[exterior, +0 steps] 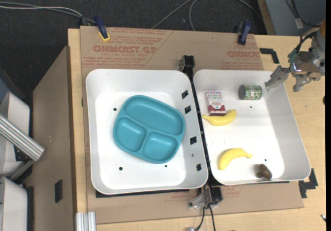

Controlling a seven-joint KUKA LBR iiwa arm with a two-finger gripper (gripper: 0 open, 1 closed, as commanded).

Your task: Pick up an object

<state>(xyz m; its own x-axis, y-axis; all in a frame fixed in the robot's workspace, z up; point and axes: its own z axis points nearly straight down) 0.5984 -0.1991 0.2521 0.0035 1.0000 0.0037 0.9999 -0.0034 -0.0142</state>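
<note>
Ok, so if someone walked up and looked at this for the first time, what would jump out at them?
Most likely the big teal divided plate, lying alone in the middle of the left bin. Next, the two yellow bananas in the right bin: one banana just below a small red-and-white box, the other banana nearer the front edge. The gripper hangs at that bin's far right corner, beside a small green can.

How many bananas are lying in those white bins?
2, both in the right bin: one banana just below the small red carton, the other banana nearer the bin's front edge.
</note>
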